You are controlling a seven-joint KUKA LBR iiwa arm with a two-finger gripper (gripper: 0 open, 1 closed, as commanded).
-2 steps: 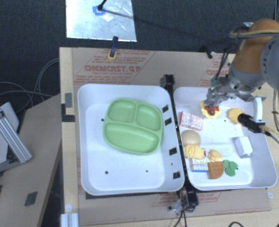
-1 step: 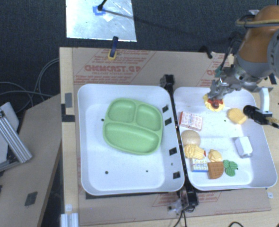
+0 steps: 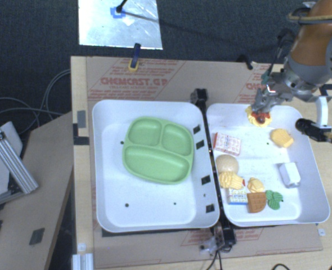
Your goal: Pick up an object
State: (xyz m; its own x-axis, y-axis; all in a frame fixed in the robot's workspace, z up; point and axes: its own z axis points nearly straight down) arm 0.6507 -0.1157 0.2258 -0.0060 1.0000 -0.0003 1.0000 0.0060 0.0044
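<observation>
White plastic made up both shallow bins on your bench. The left bin (image 3: 107, 207) carried a green divided plate (image 3: 158, 149) with three compartments, lying flat near the middle. The right bin (image 3: 312, 207) held all the small items.

Your gripper (image 3: 263, 107) sat low over the far edge of the right bin, directly above a yellow and red toy (image 3: 258, 118) that lay against the back wall. You could see the toy right under the tool, touching or nearly touching it, but the view did not settle whether anything was actually pinched; I could not tell how the end effector was set. The grey arm (image 3: 315, 44) with its orange band came in from the upper right.

Elsewhere in the right bin you had a yellow-orange lump (image 3: 282, 138) near the right wall, a red-and-white printed card (image 3: 227, 144) beside the divider, and a pale round ball (image 3: 227, 163) just below that card. A yellow ridged piece (image 3: 231, 180) touched the ball's near side. A white block (image 3: 290, 174) lay close to the right wall. At the near edge, a brown piece (image 3: 256, 201) sat beside a green leafy toy (image 3: 275, 198), with a small printed box (image 3: 237, 196) just to their left.

A silvery sheet (image 3: 120, 16) lay on the dark floor beyond the bench.
</observation>
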